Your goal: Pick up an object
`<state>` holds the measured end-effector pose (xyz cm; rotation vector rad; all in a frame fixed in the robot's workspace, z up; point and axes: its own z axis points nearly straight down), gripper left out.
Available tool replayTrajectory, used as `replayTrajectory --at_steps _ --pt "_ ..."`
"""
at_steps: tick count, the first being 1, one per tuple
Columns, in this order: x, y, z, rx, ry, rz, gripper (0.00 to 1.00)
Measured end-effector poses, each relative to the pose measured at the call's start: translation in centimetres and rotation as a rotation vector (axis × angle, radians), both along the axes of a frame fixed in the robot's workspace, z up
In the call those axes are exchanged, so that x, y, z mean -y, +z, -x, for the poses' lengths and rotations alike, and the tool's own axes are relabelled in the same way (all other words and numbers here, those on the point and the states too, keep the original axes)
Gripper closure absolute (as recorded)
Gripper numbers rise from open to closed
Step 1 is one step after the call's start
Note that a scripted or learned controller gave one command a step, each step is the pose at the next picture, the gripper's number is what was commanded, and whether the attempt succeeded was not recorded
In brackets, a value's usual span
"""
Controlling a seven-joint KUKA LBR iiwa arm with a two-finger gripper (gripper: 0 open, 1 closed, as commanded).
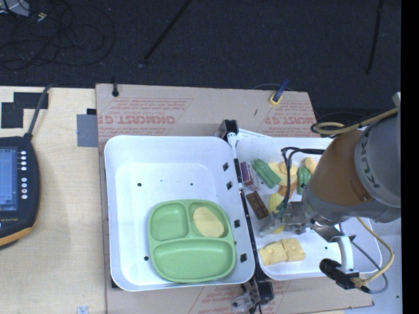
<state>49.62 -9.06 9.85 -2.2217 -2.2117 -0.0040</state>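
— Arm [347,175]?
— Reaching in from the right, over the right bin [373,241], orange band turned up toward the camera.
— Gripper [283,218]?
— Down low in the left half of that bin, in among the clutter. Just beside a brown bar [256,205] on its left, with yellow bits [288,174] just above.
— Open or closed?
— Cannot tell; too dark and crowded at that spot. Cannot tell either whether gripping anything.
— Other things to pick?
— Green piece [266,173] toward the top left of the right bin, touching the yellow bits. Purple item [246,172] close against the left wall. Two pale yellow blocks [283,250] side by side, touching, near the front rim, just below the gripper.
— Left bin [124,175]?
— Holding a green tray [190,257], flat, with three compartments, in the near half. Yellow lump [208,222] in the upper right compartment.
— Around the bins?
— Cardboard [196,113] under both. Pendant [13,188] at the far left of the bench, well apart from the bins.
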Motion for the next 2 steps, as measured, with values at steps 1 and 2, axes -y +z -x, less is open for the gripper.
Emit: replayTrajectory --at_steps 1,2 --pt "-0.6 -1.1 -3.8 0.000 0.006 0.005 0.00" --pt "-0.7 0.1 -3.7 0.000 0.006 0.001 1.00"
